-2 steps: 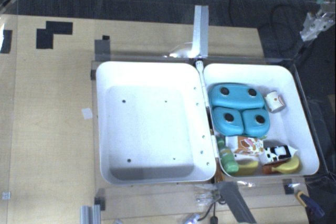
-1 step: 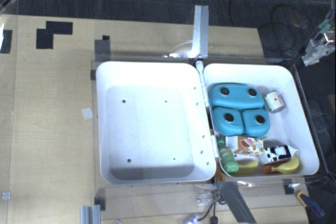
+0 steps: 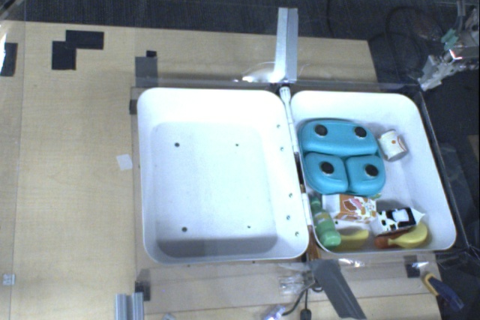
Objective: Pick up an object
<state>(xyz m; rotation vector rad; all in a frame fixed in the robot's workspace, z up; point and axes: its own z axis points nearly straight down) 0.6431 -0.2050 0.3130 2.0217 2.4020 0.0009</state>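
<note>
Near the right bin's front, green bottle (image 3: pixel 325 225) lies front-to-back.

Pale wooden bench (image 3: pixel 67 183) under two shallow white bins set side by side, touching along the middle: left bin (image 3: pixel 146 161) toward the bench's centre, right bin (image 3: pixel 420 124) at its right edge. Black patches (image 3: pixel 75 47) near the far left corner, a small black block (image 3: pixel 151 55) just behind the left bin. Upright grey post (image 3: pixel 287 45) at the far edge, between the bins.
</note>
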